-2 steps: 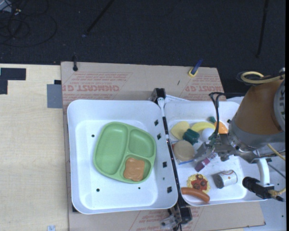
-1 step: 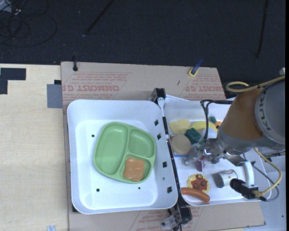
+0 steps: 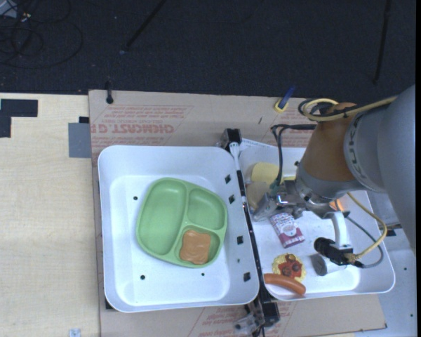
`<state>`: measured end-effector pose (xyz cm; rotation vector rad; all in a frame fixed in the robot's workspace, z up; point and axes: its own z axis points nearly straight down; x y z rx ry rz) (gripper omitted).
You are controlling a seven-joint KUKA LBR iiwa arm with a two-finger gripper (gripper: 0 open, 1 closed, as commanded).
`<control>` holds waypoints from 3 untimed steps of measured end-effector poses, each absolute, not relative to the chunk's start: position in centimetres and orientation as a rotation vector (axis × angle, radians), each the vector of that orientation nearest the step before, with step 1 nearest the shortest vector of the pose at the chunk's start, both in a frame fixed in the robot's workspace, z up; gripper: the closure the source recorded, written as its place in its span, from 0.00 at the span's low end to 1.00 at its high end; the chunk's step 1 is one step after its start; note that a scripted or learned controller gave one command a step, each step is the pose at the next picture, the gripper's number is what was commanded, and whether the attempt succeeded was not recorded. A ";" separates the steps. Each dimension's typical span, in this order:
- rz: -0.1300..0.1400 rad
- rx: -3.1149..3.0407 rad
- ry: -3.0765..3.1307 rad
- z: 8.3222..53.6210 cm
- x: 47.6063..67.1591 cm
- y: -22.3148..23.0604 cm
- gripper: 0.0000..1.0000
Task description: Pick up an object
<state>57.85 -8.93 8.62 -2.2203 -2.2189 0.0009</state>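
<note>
My gripper (image 3: pixel 272 202) hangs low over the left part of the right bin (image 3: pixel 379 279), under the orange-banded wrist. Just beyond it lies a pale yellow block (image 3: pixel 264 172). A red and white packet (image 3: pixel 288 229) lies right beside the gripper on the near side. Nearer the front edge are a toy pizza slice (image 3: pixel 289 265) and a hot dog (image 3: pixel 284 284). Nothing shows between the fingers.
The left bin (image 3: pixel 119 188) holds a green divided plate (image 3: pixel 172 213) with a brown toast-like piece (image 3: pixel 196 247) in its lower right compartment. A small dark grey lump (image 3: pixel 318 265) lies right of the pizza slice. The bins meet at a ridge (image 3: pixel 242 216).
</note>
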 end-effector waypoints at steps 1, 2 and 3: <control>-0.001 -2.222 -2.219 8.7 54.0 -9.1 0.00; -0.003 -2.228 -2.218 8.7 52.5 -8.7 0.00; 0.001 -2.223 -2.208 9.4 52.4 -8.6 1.00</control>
